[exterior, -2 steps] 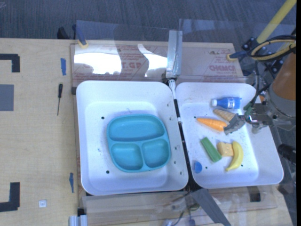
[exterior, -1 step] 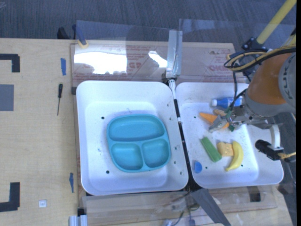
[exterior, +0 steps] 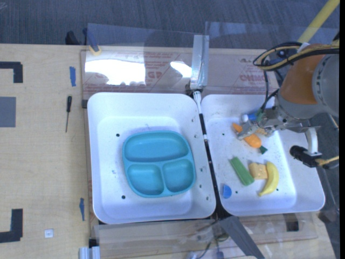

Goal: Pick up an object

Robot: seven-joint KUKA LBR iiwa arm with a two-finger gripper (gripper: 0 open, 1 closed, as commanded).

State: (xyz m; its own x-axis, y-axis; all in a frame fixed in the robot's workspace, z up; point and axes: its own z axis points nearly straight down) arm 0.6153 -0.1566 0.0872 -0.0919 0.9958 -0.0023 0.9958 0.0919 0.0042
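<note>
Overhead, two shallow white bins sit side by side on the bench. Left bin (exterior: 102, 144) holds a light blue divided plate (exterior: 159, 163) with three compartments, lying flat near the bin's middle. Right bin (exterior: 302, 196) holds the loose objects: a green cylinder-like piece (exterior: 241, 171) lying at a slant, a yellow-orange block (exterior: 259, 170) just beside it, a yellow banana (exterior: 270, 179) curving along the block's right side, and a small blue piece (exterior: 226, 191) near the bin's lower left corner. Higher in that bin lie a small orange piece (exterior: 237, 127), a larger orange piece (exterior: 253, 141) and a small dark green piece (exterior: 262, 150) close by it. The grey arm with its orange band (exterior: 299, 82) reaches in from the right, and the gripper (exterior: 252, 124) is low over the upper part of the right bin, right beside the orange pieces. Its tip is too cluttered to make out, so I cannot tell whether it is holding anything.
</note>
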